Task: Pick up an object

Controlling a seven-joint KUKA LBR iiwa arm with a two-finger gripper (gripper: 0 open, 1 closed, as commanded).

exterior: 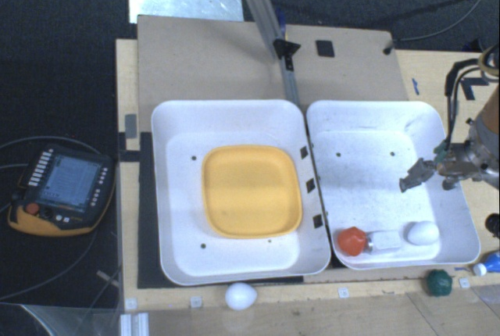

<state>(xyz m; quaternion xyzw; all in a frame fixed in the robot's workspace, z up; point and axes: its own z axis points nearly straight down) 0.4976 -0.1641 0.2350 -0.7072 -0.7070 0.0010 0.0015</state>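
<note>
**Hovering over the right bin, haven't grabbed anything yet**

So here's where I'm at. My claw (pixel 426 173) is hanging over the right bin (pixel 367 147), toward its right side, with nothing between the fingers as far as I can see. One dark finger (pixel 414 175) pokes out to the left, but whether the claw is spread or pinched I honestly cannot tell from this angle.

The pickable stuff sits along the near wall of that bin: a red-orange ball-ish thing (pixel 351 241), a white egg-shaped object (pixel 423 233), and something clear or pale between them (pixel 384 241) that I can't make out. The left bin (pixel 180 170) has a yellow square plate (pixel 252 191) in it.

I'd call this the approach step. Next move, I reckon: shift toward the near wall, line up over one object, and drop straight down. The wall is close, so it could crowd a finger.

Most of my arm is cut off at the frame's right edge. On the worktop (pixel 375 303) outside the bins there's another white egg (pixel 241 296) and a dark green ball (pixel 439 283).
</note>
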